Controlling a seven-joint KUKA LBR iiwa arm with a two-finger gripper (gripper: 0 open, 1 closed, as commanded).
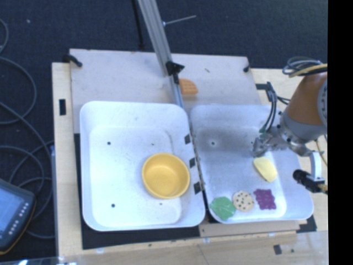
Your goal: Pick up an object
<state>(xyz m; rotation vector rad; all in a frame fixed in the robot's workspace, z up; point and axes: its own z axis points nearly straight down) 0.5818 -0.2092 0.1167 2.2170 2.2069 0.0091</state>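
Note:
My gripper (pixel 261 147) hangs low over the right bin (pixel 220 131), just above and left of a pale yellow piece (pixel 266 169). It looks close to that piece, but whether it touches is unclear. Along the right bin's front edge lie a green round piece (pixel 223 207), a speckled cookie (pixel 242 201) and a purple piece (pixel 265 199). A yellow bowl (pixel 165 175) sits in the left bin (pixel 110 148), near its right wall.
An orange object (pixel 187 87) lies on the bench behind the bins, beside a slanting metal post (pixel 157 32). The divider between the bins runs down the middle. Cables hang near the arm at the right.

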